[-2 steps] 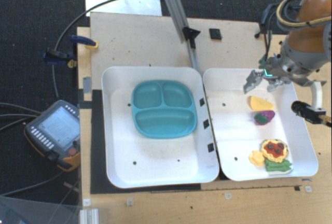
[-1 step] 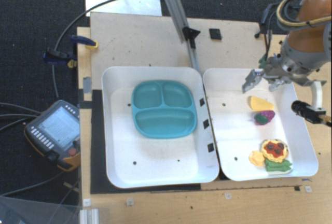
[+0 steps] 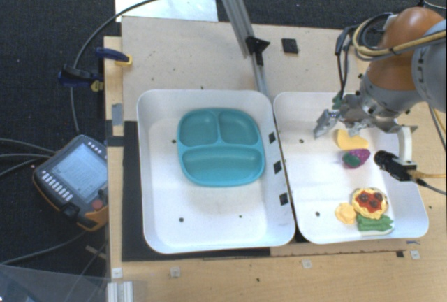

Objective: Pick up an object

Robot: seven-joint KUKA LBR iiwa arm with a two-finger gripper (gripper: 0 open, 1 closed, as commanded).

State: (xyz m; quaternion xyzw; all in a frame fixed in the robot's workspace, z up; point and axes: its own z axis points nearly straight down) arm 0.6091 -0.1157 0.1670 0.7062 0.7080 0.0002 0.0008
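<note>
Pale yellow wedge-shaped toy cheese point(image 3: 350, 139) sitting flat in the right white bin point(image 3: 300, 175), purple toy point(image 3: 355, 158) just beside. Pincer point(image 3: 339, 120) close by, grip impossible to tell.

right bin point(image 3: 300, 175) left half open, toys point(image 3: 367, 206) crowding right side

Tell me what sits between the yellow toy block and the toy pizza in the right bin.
In the camera view, a purple toy grape bunch lies between the yellow toy block and the toy pizza, close under the block; bare white bin floor separates it from the pizza.
</note>
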